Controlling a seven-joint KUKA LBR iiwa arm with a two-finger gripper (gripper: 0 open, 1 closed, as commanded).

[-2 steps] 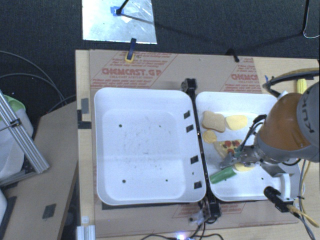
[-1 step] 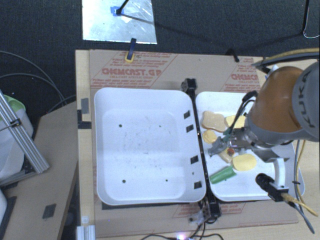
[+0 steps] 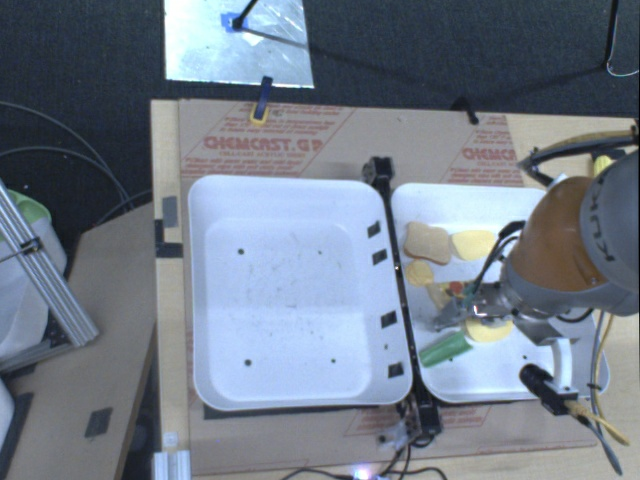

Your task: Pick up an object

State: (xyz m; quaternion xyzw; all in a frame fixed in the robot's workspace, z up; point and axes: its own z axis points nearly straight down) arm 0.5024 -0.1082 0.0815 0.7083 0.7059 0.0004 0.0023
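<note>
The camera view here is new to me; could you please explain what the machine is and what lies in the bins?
This single picture is taken from above the bench, looking down at a slant. The grey robot arm with an orange band reaches in from the right, and its gripper hangs low over the right-hand shallow white bin. In that bin lie a tan bread-like piece, a pale yellow flat piece and a green stick-shaped object. I cannot tell whether the gripper holds anything. The left-hand white bin sits beside it.
</note>
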